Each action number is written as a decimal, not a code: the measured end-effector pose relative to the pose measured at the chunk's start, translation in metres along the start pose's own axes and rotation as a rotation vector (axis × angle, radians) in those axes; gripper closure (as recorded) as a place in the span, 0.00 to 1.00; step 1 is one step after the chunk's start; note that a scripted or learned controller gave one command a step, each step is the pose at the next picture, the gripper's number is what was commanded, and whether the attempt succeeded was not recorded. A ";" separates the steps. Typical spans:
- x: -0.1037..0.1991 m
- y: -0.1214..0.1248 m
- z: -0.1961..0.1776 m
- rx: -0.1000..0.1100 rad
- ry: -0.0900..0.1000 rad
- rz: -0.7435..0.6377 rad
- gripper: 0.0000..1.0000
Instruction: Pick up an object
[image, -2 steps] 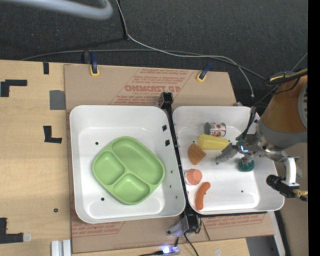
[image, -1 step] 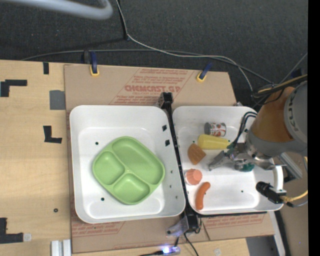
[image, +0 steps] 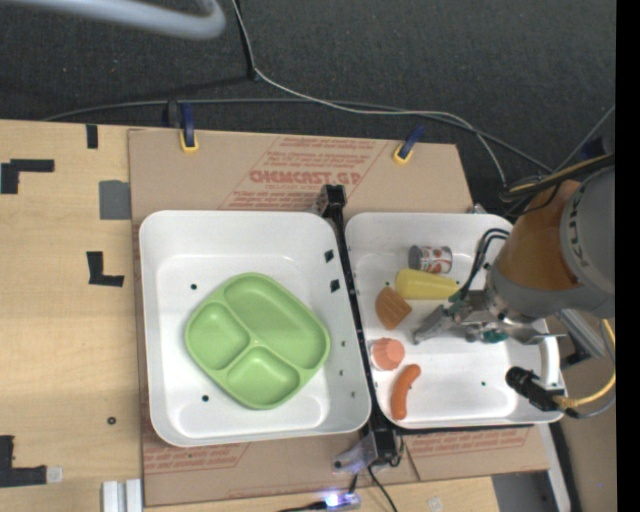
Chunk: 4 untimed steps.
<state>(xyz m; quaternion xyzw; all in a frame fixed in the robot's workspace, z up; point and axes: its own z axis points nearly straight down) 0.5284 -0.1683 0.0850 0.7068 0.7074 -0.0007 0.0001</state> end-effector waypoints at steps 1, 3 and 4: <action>-0.001 0.001 -0.012 -0.004 -0.004 0.000 1.00; -0.007 -0.005 -0.107 -0.003 0.000 -0.001 1.00; -0.007 -0.004 -0.159 -0.004 0.000 -0.001 1.00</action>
